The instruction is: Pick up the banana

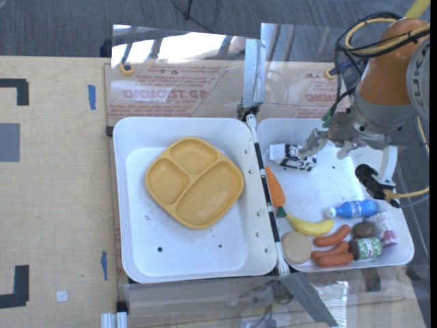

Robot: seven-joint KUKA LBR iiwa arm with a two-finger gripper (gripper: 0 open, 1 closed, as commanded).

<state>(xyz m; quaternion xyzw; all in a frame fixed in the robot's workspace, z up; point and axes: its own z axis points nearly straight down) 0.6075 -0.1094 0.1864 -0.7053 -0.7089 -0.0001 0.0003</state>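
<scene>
The yellow banana [311,225] lies in the right bin [403,251], near its front left part, curved and flat on the floor. My gripper [295,158] hangs over the far left part of the same bin, well behind the banana, with nothing visibly held. The grey arm with its orange band reaches in from the upper right.
Around the banana lie an orange carrot [275,186], a round beige biscuit [296,247], two red sausages [331,238], a blue bottle [355,209] and a green can [367,249]. The left bin [136,251] holds a yellow divided plate [195,182].
</scene>
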